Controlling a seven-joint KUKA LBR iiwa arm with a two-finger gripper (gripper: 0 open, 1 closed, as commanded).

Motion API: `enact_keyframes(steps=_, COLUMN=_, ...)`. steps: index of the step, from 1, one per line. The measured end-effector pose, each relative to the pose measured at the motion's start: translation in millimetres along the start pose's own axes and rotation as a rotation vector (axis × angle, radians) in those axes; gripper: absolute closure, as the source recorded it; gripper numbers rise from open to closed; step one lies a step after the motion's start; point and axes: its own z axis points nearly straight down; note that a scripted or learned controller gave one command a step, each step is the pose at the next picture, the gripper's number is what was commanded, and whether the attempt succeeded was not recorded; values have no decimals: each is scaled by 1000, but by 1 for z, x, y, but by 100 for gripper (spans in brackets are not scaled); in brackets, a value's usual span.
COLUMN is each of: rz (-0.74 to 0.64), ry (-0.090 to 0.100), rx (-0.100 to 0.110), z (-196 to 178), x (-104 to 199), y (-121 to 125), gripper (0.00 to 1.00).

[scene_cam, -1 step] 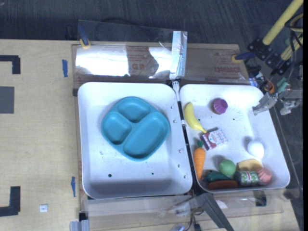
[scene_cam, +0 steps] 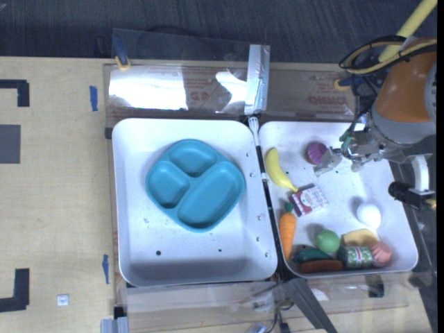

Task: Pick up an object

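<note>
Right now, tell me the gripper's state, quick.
Gripper: cannot be told; it sits over the right bin, beside the purple toy, with nothing seen gripped in it.

A pale wooden bench [scene_cam: 48, 207], marked with black squares [scene_cam: 8, 143] and strips of blue tape [scene_cam: 93, 97], is stretching across the room from the left. Dark carpeted floor [scene_cam: 208, 5] is showing beyond it, while overhead light is glaring off a clear plastic panel [scene_cam: 180, 85].
</note>
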Motion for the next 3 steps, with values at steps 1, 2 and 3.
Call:
enact_keyframes(steps=1, rz=-100, ry=-6, rx=-13, z=73, x=21, y=79, gripper=0)
enact_keyframes(steps=2, rz=-103, ry=-8, rx=-20, z=60, x=23, y=81, gripper=100)
enact_keyframes(steps=3, rz=-65, ry=-5, rx=-20, z=-39, x=96, y=63, gripper=100)
